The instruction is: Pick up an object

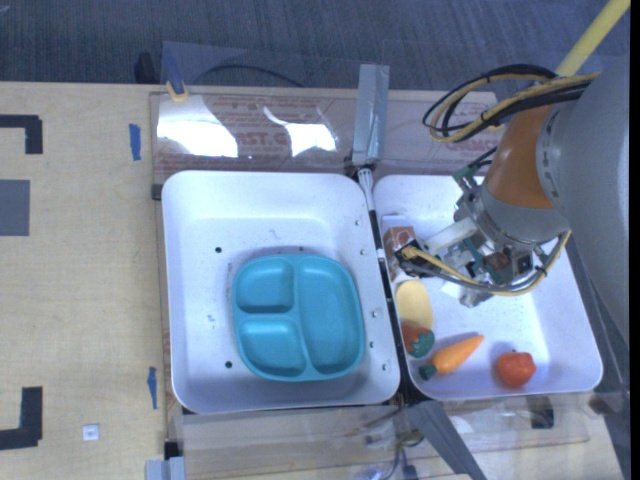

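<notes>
Gripper (470, 258) hardware is seen low inside the right bin (575, 313), near its upper middle, slung beneath the orange wrist band and wrapped in yellow and black cables; whether its jaws are open or closed cannot be told, since they are lost among the cabling. Nothing can be seen held.

The step in hand is judged to be the approach, with no object yet secured. Several candidates lie in the right bin. A pale yellow, banana-like piece (414, 303) lies against the bin's left wall, just below and to the left of the gripper. A toy carrot (457, 352) lies below it, and a red tomato-like piece (515, 368) sits near the lower right. A small brown packet (399, 238) rests near the upper left corner. A teal divided plate (297, 316) lies in the left bin (190, 208), well apart from the arm.

The carrot's long axis runs at a slant, its orange tip pointing up and right, its green end down and left. The yellow piece's long axis runs roughly up and down the view.

The next move is judged to call for alignment across a chosen object's short side before descent.
</notes>
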`<state>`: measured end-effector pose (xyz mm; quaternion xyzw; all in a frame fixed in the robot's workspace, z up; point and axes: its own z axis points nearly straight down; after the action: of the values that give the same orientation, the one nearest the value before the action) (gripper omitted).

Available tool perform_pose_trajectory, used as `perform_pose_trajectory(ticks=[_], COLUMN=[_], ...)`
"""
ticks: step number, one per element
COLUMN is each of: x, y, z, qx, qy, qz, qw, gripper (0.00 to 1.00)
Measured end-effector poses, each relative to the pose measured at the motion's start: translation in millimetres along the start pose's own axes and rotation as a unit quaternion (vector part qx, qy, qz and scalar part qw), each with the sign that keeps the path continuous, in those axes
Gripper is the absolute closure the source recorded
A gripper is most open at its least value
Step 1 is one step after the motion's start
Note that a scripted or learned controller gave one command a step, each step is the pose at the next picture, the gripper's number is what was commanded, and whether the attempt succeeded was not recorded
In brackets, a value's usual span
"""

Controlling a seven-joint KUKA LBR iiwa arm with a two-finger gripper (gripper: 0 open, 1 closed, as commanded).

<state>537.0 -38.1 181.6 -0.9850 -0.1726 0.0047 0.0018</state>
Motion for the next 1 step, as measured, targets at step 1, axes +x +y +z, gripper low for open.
perform_pose_trajectory(ticks=[1], x=[28.4], y=[-44.9], z=[-1.9], qx=[-0.002], qy=[0.003], qz=[-0.075], qw=[0.9971], gripper=[1.0])
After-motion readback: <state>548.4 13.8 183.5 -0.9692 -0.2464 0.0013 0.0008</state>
